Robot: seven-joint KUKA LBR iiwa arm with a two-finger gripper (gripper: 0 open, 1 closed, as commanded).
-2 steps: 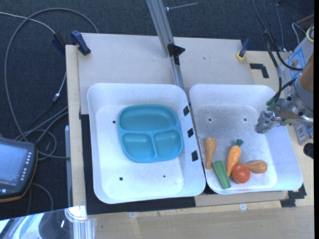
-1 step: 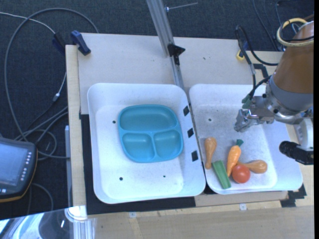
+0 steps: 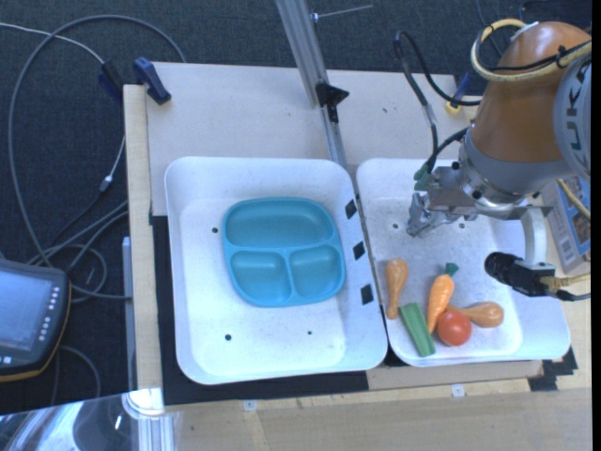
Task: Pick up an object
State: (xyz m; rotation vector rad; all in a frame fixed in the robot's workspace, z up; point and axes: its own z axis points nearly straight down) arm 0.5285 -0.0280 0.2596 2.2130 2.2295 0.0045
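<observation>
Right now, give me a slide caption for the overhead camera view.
Claw hovers in right bin above toy vegetables; blue divided plate sits in left bin.

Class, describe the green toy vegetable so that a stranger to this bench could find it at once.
Start at the right bin, the one beside the bin holding the blue plate. Look at the toy food along its near edge. The green stick lies between two carrots, the only green piece there.

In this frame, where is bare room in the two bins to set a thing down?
Left bin: bare floor around the blue divided plate, widest along its near edge. Right bin: free far-left corner, beside the gripper. Crowded near edge: carrot, tomato, green piece.
</observation>
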